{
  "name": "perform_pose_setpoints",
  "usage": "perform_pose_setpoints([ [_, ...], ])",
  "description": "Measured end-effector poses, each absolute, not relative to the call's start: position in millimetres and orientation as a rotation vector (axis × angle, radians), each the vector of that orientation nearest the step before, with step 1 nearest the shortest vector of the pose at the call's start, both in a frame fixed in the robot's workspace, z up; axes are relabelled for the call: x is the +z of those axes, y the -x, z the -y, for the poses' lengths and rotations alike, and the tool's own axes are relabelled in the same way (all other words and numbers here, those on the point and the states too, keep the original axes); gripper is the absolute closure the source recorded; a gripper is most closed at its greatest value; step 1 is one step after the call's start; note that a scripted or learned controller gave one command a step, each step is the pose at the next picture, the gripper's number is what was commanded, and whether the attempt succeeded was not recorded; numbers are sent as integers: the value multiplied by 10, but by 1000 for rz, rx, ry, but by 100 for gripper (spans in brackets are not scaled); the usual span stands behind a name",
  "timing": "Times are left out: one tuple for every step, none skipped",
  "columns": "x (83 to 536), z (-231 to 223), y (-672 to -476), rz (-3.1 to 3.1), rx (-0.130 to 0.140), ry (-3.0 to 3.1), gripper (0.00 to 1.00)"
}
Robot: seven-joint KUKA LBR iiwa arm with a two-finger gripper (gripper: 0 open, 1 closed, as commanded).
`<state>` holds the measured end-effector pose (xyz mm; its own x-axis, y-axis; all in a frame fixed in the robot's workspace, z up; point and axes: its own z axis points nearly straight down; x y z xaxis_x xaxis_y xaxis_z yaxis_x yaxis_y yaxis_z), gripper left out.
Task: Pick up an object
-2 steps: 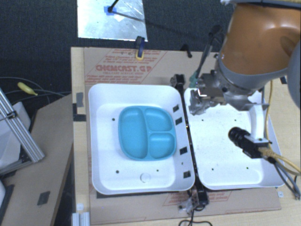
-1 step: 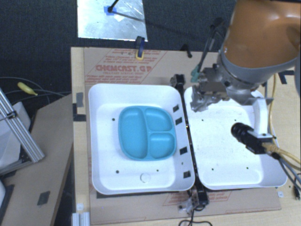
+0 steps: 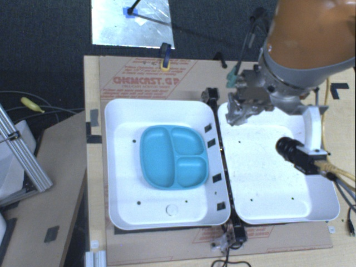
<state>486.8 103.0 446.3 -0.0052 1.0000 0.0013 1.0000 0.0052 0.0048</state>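
Observation:
A light blue divided plate lies flat in the middle of the left white bin. My gripper hangs over the far left corner of the right white bin, close to the wall between the two bins. It is well apart from the plate, to the plate's right and farther back. The grey wrist and the big orange band above it cover the back of the right bin.
A dark divider with black clips runs between the bins. Both bins rest on a cardboard sheet. A metal frame stands at the left, off the bench.

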Motion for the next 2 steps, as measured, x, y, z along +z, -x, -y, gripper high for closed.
perform_pose_setpoints([
  [4673, -950, -4999, -2220, 5, -2220, 100],
  [4437, -1437, -4857, -2232, 2, -2212, 100],
])
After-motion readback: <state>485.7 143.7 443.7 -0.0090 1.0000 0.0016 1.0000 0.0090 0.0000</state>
